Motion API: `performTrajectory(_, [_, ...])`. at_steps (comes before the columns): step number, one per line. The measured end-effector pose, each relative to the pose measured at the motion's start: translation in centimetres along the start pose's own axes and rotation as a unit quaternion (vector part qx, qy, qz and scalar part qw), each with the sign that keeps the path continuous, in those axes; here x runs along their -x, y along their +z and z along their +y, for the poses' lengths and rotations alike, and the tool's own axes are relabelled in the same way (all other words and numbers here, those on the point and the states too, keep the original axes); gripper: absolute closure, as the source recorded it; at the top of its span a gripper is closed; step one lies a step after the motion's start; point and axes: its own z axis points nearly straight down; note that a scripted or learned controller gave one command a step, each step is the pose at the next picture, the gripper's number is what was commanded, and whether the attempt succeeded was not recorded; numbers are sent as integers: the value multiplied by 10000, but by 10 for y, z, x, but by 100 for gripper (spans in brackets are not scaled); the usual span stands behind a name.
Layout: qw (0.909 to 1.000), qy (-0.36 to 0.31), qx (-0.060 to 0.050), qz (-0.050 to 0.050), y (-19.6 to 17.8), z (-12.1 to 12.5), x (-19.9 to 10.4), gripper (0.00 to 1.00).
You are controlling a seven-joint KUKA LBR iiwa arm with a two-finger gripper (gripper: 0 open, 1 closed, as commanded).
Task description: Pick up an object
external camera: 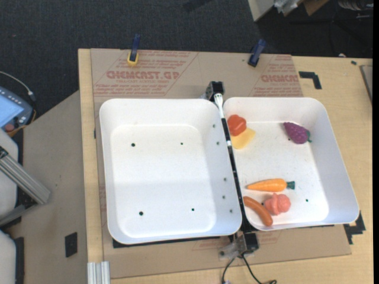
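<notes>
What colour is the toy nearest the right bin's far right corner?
Purple, seen clearly in the camera view.

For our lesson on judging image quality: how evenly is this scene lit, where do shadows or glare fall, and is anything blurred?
Camera view: the left bin has a brighter band across its near floor and a greyer far half; the right bin is evenly lit, without harsh glare; the carrot and purple toy cast faint shadows; the toys look slightly soft; the floor beyond the bench is dark.

Dark carpet floor [89, 16] w/ cardboard-topped bench [177, 70], blue clamps [135, 45] at back edge.
</notes>
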Motion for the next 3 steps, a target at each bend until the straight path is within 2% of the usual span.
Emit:
performTrajectory(1, [10000,-4,0,5,0,0,-56,100])
performTrajectory(2, [10000,3,-4,5,0,0,-96,100])
performTrajectory(3, [10000,-14,-9,13,0,-1,-169,100])
